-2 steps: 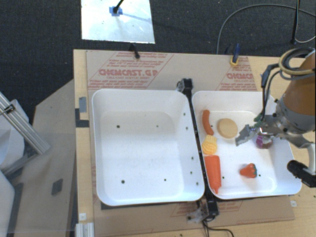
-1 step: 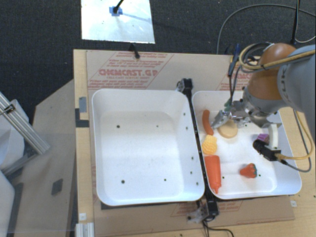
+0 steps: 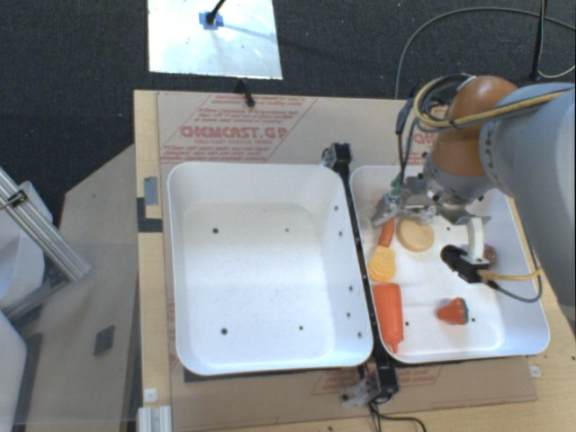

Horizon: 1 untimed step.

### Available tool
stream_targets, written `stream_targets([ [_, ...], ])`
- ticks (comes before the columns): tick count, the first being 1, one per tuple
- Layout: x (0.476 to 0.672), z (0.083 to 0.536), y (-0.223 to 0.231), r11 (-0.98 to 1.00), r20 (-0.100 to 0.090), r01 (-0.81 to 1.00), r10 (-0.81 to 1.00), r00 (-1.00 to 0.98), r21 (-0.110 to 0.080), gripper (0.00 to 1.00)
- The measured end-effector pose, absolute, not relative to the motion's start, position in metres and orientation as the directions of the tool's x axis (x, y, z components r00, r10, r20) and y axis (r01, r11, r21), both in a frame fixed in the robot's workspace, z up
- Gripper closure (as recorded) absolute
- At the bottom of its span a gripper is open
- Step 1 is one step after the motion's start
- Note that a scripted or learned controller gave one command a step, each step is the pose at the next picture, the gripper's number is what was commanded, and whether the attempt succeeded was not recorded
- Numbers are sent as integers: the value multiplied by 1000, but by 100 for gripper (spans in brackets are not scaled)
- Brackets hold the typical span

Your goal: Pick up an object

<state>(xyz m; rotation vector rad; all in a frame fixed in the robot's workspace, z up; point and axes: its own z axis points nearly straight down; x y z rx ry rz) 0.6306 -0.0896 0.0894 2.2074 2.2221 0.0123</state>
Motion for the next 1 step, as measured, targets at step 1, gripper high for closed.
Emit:
stream_targets([
  [1,633,104,-92,5,-7,1000,1000,-5,24,100],
])
